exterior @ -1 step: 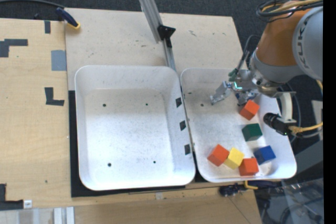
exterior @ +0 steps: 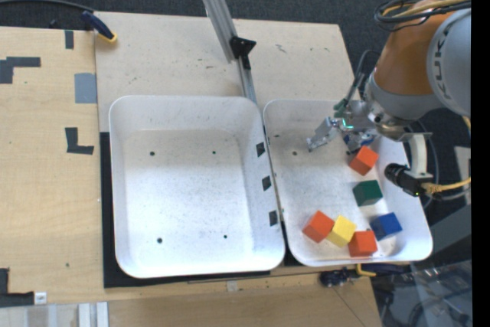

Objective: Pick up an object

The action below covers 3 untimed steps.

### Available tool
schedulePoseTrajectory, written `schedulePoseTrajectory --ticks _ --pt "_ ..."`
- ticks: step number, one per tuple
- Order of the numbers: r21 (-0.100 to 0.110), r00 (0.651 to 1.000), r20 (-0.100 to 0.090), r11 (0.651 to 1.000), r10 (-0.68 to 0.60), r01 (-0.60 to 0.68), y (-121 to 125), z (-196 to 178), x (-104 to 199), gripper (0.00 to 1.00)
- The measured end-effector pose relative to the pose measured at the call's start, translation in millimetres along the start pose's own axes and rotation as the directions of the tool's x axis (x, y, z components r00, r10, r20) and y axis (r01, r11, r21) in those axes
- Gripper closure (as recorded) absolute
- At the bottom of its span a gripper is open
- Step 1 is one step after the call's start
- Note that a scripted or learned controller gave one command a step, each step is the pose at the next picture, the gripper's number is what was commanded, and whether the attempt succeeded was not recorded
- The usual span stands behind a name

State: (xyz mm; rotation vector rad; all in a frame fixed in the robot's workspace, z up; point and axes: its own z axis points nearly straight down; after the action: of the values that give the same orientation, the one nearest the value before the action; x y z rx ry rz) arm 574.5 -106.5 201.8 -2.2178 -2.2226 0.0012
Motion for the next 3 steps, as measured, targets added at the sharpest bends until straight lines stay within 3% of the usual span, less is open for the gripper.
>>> schedulePoseTrajectory --ticks 2,3 --pt "0.006 1.0 0.001 1.0 0.002 -0.002 -14.0 99.2 -11.1 0.0" --pt "0.002 1.0 0.001 1.0 0.001 -0.001 -14.8 111.1 -10.6 0.0"
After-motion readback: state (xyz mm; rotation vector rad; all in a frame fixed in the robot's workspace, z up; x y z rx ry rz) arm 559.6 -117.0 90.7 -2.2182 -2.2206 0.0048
